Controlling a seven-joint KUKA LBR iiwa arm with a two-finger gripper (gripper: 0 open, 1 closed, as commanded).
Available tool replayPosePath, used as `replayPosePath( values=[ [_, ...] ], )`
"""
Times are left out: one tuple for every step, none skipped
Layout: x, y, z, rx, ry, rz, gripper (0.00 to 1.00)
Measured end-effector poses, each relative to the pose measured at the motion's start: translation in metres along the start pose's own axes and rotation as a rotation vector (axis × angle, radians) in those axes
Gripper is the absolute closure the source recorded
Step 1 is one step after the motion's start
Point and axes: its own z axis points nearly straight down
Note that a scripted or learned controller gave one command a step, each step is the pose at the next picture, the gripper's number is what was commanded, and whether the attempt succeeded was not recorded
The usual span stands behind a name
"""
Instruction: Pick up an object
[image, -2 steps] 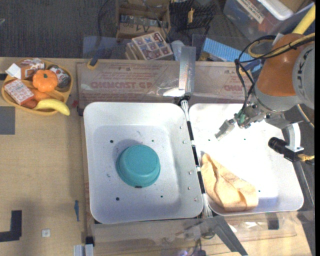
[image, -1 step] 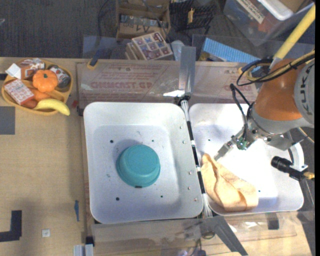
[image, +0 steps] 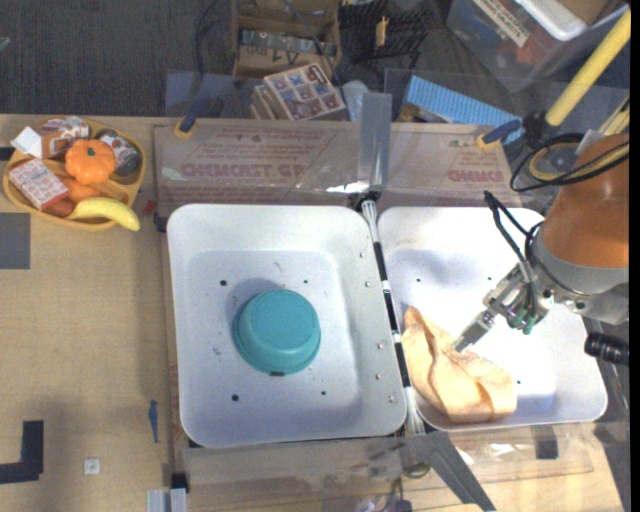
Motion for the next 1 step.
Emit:
replayPosePath(
  values=[
    [-0.0184, -0.0185, 0.0280, 0.000, 0.001, 0.072, 0.00]
  ],
)
